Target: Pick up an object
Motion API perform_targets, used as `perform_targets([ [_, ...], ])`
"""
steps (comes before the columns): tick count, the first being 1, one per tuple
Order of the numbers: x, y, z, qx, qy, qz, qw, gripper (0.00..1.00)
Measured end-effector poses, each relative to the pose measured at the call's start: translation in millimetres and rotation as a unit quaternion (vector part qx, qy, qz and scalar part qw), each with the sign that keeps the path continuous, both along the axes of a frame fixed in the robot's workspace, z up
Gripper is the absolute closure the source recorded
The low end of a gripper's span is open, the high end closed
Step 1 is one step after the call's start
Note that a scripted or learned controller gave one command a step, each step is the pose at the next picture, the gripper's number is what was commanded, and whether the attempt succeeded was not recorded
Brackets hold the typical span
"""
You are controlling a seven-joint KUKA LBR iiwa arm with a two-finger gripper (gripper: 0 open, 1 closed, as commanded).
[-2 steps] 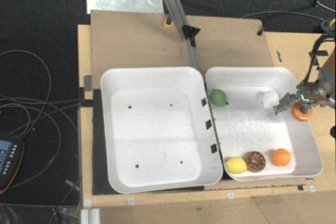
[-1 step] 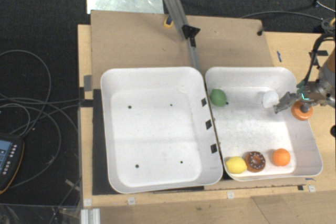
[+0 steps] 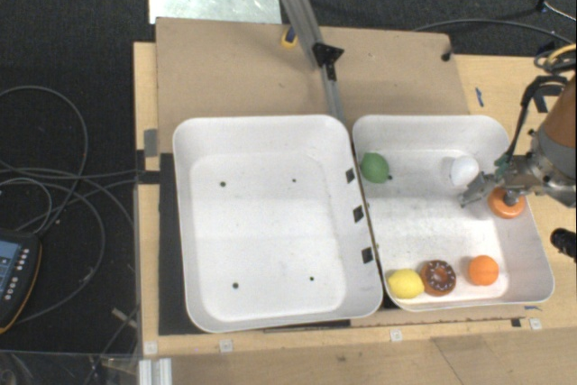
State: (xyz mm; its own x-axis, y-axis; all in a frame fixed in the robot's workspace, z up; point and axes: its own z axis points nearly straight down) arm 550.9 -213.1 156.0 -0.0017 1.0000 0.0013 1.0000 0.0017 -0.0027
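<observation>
Orange disc [image 3: 508,205] sat under the gripper [image 3: 501,191], whose state I could not tell; a centred, straight-down descent looked best

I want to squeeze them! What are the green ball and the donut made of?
The green ball looks like matte rubber or foam: even colour, no shine. The donut looks like painted plastic or rubber, a toy: dark brown with pale speckles. From this far, neither is certain.

A green ball [image 3: 375,167], white ball [image 3: 463,169], yellow lemon [image 3: 406,284], brown doughnut [image 3: 439,277] and orange [image 3: 483,270] are scattered in the right bin [image 3: 424,212].
</observation>
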Motion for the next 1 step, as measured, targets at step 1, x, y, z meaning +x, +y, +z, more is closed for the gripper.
perform_targets([
  [1,5.3,9.0,-58.6,0.0055,-0.003,0.003,1.0000,0.00],
])
